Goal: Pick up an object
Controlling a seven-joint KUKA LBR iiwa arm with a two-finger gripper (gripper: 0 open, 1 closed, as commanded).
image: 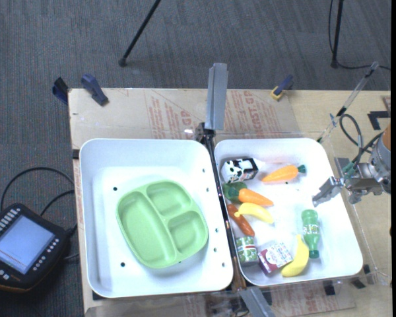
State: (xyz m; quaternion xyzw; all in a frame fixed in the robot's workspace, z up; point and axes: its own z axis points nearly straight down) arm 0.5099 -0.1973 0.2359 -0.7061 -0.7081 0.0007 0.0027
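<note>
The right bin [330, 152] holds several toy foods. A black-and-white carton [241, 170] lies at its far left, with an orange carrot [282, 174] beside it. Below them are a second carrot [249, 195], a yellow banana [255, 211] and a small orange piece [243, 224]. A green bottle [310, 232] lies toward the right, and a green can [247, 249], a red-purple pouch [272, 256] and another banana [298, 260] sit along the near edge. My gripper [323, 194] hangs over the bin's right side, just above and right of the green bottle, with nothing visibly in it.
The left bin [96, 177] carries a green divided plate [162, 224]. A grey upright post [217, 101] stands behind the seam between the bins. Clamps sit on the cardboard bench top, and a teach pendant [23, 243] lies on the floor at the left.
</note>
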